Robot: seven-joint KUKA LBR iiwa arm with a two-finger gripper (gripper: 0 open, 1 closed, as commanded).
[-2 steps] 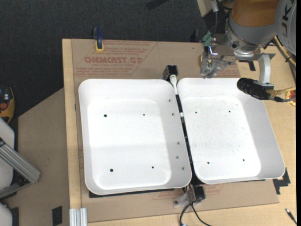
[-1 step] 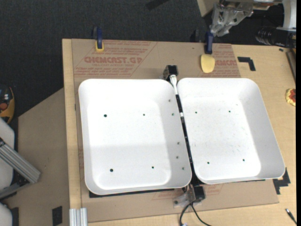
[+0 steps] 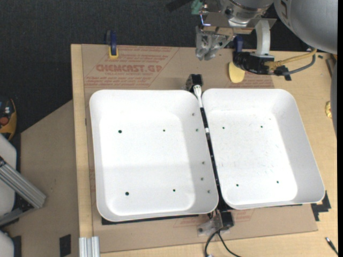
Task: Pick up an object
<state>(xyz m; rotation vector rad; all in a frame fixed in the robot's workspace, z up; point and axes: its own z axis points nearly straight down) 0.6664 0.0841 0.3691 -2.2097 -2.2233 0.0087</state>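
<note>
My gripper (image 3: 207, 49) hangs high above the bench's far edge, beyond the gap between the two bins. It is over bare cardboard rather than either bin. A small pale yellow thing (image 3: 236, 72) lies on the board just past the far rim of the right bin (image 3: 300, 143), to the right of the gripper and apart from it. The left bin (image 3: 102, 154) shows its white floor with a few small dark dots. I see nothing hanging from the gripper.
A black clamp (image 3: 194, 82) sits at the far end of the seam between the bins. A blue and yellow clamp (image 3: 112, 43) grips the board's far left edge. Grey metal framing (image 3: 21, 189) stands at the left.
</note>
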